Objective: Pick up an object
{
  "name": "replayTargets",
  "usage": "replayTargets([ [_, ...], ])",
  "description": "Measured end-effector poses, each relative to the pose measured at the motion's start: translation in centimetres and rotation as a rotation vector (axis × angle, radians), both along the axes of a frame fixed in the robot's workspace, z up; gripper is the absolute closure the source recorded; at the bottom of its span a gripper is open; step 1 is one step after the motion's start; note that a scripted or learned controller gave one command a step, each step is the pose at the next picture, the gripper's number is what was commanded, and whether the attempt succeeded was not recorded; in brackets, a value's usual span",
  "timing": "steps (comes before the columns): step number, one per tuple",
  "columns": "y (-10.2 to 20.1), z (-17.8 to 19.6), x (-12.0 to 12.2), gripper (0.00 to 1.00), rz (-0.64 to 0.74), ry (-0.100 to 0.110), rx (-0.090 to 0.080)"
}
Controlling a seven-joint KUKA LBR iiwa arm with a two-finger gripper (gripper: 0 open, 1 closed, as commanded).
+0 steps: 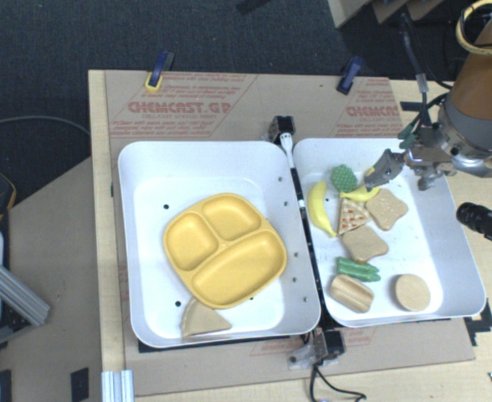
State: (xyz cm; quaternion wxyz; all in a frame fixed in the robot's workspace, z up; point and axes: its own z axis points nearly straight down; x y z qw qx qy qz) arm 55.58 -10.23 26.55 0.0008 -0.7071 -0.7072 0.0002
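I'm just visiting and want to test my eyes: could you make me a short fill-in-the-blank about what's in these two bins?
The yellow divided plate lies in the ____ bin.
The banana lies along the ____ edge of the right bin.
The pea pod is coloured ____.
The gripper is above the ____ bin.

Missing words: left; left; green; right

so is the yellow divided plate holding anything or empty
Empty. All three compartments of the yellow plate show bare yellow; the tan wedge lies outside it, against its lower edge in the left bin.

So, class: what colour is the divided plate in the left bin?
Yellow; the camera view shows the divided plate clearly.
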Motion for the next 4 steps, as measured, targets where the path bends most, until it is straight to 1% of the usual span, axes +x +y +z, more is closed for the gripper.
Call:
replayTargets([
  [1, 0.0, 1.1, 0.1, 1.00, 0.000, -0.003, 0.000],
  [2, 5.2, -8.7, 2.6, 1.00, 0.006, 0.008, 0.003],
  [3, 12.2, -2.4, -3.7, 1.00, 0.008, -0.001, 0.004],
  [4, 16.7, 4.0, 0.6, 1.00, 0.006, -0.012, 0.001],
])
